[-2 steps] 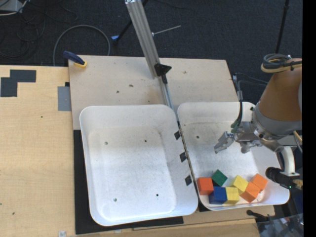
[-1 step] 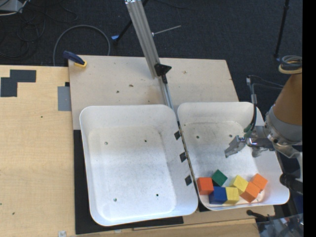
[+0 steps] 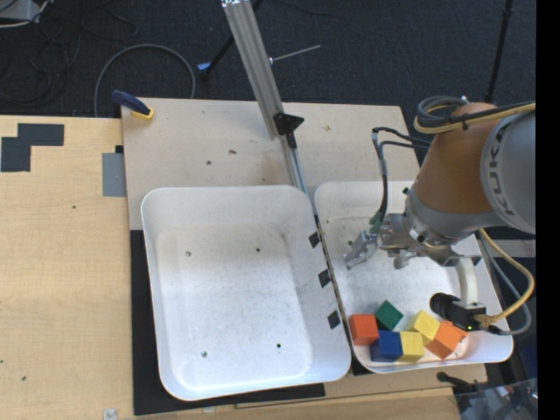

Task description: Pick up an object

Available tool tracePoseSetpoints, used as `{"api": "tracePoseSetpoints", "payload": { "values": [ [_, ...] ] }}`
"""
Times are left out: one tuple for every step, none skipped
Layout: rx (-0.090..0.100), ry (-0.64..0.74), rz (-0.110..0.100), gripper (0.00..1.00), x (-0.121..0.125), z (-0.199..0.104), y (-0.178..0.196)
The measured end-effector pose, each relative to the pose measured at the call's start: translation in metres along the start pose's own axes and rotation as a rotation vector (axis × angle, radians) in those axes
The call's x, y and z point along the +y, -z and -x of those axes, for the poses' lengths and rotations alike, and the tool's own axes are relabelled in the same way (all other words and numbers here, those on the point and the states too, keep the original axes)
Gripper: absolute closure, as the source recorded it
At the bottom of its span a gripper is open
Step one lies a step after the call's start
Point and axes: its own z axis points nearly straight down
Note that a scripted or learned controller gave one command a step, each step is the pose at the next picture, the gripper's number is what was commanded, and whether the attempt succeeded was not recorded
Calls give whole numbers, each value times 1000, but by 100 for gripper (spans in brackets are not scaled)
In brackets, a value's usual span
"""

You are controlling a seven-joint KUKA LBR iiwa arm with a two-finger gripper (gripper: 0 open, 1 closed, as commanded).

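**Blocks bunched at the near rim, tool hanging above them**

Nearest you, along the front rim of the right bin, sits the cluster you're after: an orange block at 9 o'clock of the group, a blue block beside it, a green block at 12 o'clock, two yellow blocks, and a second orange block at 3 o'clock. They touch or nearly touch. The left bin lies alongside on the tabletop.

Your tool hangs over the middle of the right bin, at 11 o'clock from the cluster and well apart from it. Its fingers look spread and carry nothing.

To do this step well, you'd likely pick an outlying piece, say the first orange block, whose 9 o'clock side is free. Come down square over it, straddling two free faces, so neighbours aren't nudged. Watch the bin wall near the front rim.
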Motion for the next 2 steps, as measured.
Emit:
{"api": "tracePoseSetpoints", "payload": {
  "values": [
    [-10, -11, 14, 0, 71, 87, 52],
    [-1, -10, -3, 0, -56, 84, 8]
  ]
}}
